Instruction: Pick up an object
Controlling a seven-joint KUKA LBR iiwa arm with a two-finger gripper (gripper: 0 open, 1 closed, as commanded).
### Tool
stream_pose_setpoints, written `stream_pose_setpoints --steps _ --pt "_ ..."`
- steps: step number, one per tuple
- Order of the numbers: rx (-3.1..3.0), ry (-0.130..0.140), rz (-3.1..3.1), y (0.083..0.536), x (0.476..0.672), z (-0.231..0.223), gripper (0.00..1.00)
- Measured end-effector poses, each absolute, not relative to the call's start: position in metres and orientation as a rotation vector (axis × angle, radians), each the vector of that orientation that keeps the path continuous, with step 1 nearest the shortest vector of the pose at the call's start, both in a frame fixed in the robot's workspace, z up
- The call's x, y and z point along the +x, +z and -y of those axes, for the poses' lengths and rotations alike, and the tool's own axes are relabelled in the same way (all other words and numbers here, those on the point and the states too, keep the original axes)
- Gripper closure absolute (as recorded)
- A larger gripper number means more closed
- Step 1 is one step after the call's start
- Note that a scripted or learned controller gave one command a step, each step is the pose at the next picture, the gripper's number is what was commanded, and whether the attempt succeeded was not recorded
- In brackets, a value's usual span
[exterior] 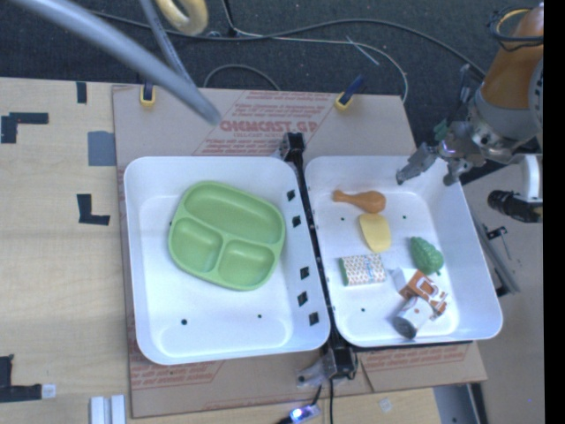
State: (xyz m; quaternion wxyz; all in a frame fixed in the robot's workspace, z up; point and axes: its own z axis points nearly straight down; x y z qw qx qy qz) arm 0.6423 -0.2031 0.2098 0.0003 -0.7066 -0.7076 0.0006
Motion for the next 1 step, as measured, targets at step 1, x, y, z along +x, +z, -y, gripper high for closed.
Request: stream_pose_setpoints --steps 1 --pt "-2.217 0.007 2.22 0.1458 0.64 0.2057 0.0"
